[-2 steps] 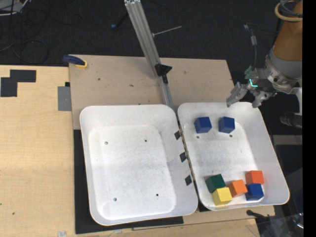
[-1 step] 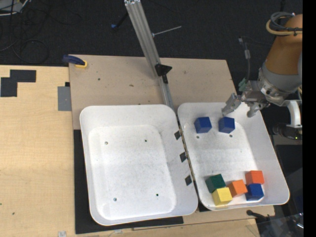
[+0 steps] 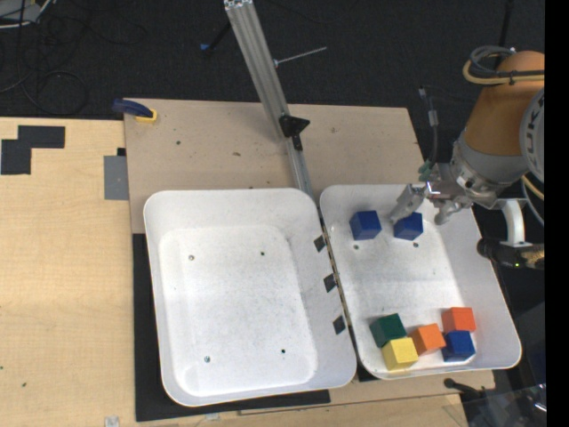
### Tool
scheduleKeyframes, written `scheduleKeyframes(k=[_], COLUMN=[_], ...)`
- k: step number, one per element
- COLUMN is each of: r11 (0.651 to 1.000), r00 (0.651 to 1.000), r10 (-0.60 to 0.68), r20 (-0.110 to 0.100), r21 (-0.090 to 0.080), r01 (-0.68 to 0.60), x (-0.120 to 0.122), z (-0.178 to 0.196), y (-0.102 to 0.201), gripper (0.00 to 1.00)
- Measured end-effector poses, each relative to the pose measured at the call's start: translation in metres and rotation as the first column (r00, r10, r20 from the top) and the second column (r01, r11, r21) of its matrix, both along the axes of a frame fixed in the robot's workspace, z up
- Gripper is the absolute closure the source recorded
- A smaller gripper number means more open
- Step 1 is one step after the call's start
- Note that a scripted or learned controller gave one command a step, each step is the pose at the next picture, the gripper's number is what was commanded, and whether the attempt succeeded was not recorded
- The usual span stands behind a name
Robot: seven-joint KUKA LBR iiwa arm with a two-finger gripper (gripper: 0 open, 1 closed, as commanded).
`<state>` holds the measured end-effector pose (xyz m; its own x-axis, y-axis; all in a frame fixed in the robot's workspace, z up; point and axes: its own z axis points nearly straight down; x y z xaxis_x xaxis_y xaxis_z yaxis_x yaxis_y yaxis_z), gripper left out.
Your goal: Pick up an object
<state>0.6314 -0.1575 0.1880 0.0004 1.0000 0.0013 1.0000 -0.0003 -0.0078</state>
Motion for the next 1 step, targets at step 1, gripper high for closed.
scheduleKeyframes(k=[1], r11=[1.0], r00=[1.0], r10=[0.002], r20=[0.0], r21=[0.001], r01=[-0.002], x=[-0.0002], z=[-0.0468], y=[0.0069], gripper=[0.0])
